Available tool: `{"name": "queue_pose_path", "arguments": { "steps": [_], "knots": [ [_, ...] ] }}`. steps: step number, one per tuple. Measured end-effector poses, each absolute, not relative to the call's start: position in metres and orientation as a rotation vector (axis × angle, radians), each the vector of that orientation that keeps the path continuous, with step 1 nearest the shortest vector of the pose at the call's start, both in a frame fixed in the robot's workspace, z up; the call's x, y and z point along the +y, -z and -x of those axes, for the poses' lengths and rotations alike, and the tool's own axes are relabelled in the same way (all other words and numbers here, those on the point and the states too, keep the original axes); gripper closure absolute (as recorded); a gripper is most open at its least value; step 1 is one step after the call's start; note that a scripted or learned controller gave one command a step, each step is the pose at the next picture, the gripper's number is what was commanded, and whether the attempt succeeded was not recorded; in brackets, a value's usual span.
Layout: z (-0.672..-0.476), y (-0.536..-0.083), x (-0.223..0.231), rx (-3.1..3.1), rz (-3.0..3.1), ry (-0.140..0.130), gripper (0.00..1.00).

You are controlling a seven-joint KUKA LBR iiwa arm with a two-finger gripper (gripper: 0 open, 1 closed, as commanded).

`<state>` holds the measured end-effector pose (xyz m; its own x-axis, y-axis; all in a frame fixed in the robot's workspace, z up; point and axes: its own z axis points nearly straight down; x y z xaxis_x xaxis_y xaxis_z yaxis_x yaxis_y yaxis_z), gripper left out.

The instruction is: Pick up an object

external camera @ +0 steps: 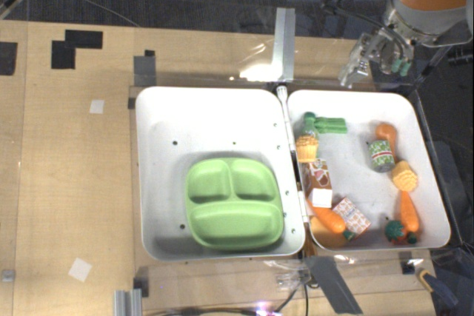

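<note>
No label on the toys reads clearly; the small can (381,155) and the patterned carton (351,217) carry print too fine to make out. The gripper (376,55) hangs above the far rim of the right bin (426,131), its fingers spread apart with nothing between them, under the orange-banded wrist. Below the jaws the bin floor lies bare between can and green piece (324,124). Well left sits the green tray (234,201).
</note>
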<state>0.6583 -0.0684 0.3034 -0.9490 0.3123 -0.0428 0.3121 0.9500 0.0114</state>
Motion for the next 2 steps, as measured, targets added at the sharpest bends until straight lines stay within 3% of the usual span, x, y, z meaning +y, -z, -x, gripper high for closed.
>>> {"name": "queue_pose_path", "arguments": {
  "steps": [1, 2],
  "knots": [
    [-0.58, -0.276, -0.029, 3.088, -0.537, -0.004, 1.0],
    [-0.623, -0.283, -0.046, 3.097, -0.457, -0.001, 1.0]
  ]
}}
